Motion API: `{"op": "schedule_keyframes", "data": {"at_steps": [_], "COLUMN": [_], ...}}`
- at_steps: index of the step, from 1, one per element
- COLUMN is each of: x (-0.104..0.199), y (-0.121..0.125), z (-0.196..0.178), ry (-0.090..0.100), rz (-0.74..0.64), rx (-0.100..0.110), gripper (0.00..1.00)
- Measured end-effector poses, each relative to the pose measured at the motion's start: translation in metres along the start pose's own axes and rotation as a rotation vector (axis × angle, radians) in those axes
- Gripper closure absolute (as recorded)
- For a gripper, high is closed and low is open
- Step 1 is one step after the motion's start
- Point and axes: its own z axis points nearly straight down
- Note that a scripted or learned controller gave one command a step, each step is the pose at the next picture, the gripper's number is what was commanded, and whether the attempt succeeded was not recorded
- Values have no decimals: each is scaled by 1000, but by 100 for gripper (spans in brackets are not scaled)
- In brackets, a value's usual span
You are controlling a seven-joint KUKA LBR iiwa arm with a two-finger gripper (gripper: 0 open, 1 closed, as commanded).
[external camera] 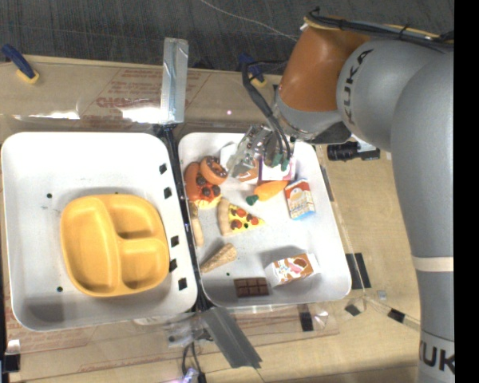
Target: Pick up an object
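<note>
Tool (pixel 250 156) hangs near right bin's (pixel 329 238) top edge; carrot (pixel 269 190) just beside.

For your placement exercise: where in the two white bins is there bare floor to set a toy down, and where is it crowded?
Left white bin: bare floor all round the yellow divided plastic tray, widest along the top. Right white bin: crowded with toy food beneath the gripper; a small bare patch between the pizza slice toy and small carton.
</note>
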Motion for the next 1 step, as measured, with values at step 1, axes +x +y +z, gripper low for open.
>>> {"op": "schedule_keyframes", "data": {"at_steps": [1], "x": [22], "y": [51], "z": [-20], "ry": [-1], "rz": [201], "rx": [0], "gripper": [100]}}
